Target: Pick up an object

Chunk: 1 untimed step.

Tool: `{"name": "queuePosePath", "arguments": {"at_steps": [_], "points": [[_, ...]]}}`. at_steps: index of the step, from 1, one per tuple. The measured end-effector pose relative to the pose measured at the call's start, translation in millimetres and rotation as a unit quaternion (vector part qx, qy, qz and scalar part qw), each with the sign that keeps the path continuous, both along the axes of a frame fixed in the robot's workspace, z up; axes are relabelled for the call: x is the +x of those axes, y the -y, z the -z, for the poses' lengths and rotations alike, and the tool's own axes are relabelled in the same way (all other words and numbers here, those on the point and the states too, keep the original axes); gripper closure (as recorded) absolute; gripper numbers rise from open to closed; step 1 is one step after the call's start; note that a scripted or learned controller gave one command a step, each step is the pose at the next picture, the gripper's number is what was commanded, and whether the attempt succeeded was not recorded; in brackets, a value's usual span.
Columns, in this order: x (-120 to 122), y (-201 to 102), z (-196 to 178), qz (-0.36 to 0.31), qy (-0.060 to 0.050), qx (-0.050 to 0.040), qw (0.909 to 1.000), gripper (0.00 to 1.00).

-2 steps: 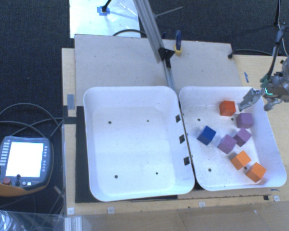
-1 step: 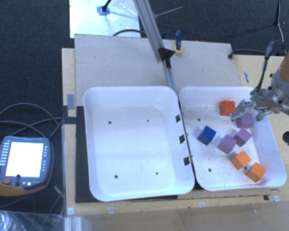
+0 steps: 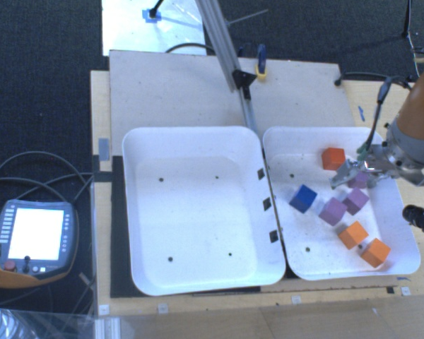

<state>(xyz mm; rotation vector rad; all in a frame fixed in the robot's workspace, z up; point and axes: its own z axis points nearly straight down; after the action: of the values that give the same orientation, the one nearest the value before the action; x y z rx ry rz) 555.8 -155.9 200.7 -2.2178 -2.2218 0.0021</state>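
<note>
White right bin [image 3: 290, 263] keeps bare floor along its left wall; blocks crowd its right half. The claw [image 3: 355, 173] hovers over a purple block [image 3: 360, 180] beside the orange cube [image 3: 333, 158]. Its grip state, and that block's facing, I cannot tell.

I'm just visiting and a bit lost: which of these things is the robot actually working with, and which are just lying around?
For the job:
- gripper
- right bin
- orange blocks
- purple blocks
- blue block

Just lying about:
- left bin
- handheld screen
- cables
- metal pole
</note>
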Motion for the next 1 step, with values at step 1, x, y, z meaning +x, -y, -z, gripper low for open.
{"name": "queuePosePath", "arguments": {"at_steps": [1], "points": [[-9.8,2.0,49.5,0.0,0.0,0.0003,1.0,0.0]]}}
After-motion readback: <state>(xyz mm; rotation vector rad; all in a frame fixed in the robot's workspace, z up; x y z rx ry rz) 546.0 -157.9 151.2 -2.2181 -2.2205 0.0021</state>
